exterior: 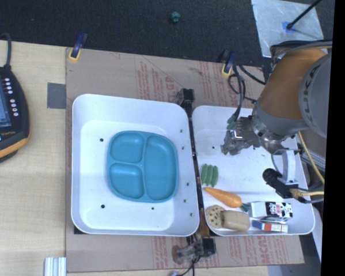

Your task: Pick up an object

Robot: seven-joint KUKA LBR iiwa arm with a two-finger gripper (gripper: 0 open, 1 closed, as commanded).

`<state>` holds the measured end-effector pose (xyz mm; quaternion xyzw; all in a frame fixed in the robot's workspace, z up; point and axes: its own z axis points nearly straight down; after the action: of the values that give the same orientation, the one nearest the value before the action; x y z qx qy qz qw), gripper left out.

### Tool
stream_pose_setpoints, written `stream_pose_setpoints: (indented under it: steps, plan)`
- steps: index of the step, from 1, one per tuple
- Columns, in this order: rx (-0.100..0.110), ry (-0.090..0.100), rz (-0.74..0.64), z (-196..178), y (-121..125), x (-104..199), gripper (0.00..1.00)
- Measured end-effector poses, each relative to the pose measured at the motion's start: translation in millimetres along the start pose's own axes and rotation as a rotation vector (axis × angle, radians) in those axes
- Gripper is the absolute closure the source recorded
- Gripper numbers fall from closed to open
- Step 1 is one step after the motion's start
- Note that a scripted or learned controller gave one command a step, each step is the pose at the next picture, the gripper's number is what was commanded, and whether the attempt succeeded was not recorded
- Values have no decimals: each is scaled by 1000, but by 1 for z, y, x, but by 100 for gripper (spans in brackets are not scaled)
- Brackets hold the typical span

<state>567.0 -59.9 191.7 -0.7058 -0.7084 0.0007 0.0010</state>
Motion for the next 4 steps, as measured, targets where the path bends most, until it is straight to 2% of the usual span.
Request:
stream_pose_setpoints:
  steps: [1, 2, 3, 4]
  plan:
    - [1, 0, -1, 0, 0, 0, 0]
    - [2, 0, -2, 0, -11, 14, 0]
    - [2, -2, -1, 57, -57, -36, 0]
    - [2, -1, -1, 101, -73, -76, 0]
